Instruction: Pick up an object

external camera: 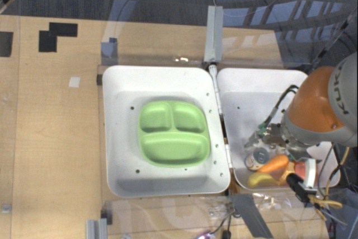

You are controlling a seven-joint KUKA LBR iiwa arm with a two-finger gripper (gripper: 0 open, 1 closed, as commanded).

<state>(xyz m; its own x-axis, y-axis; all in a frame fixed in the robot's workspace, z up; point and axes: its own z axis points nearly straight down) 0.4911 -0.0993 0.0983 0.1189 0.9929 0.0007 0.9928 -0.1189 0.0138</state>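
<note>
We see jaws [267, 149] low in right bin [246, 92] over glossy orange carrot [274, 164] and yellow banana [262, 179] at 5 o'clock corner, grip state unreadable; smooth green tray [173, 132] fills left bin [120, 120].

Green tray [173, 132], white bins [123, 120], orange carrot [274, 164].

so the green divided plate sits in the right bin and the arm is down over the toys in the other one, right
Not quite: the camera view shows the green divided plate in the left bin, not the right. The arm is down over the toys in the other one, the right bin.
</note>
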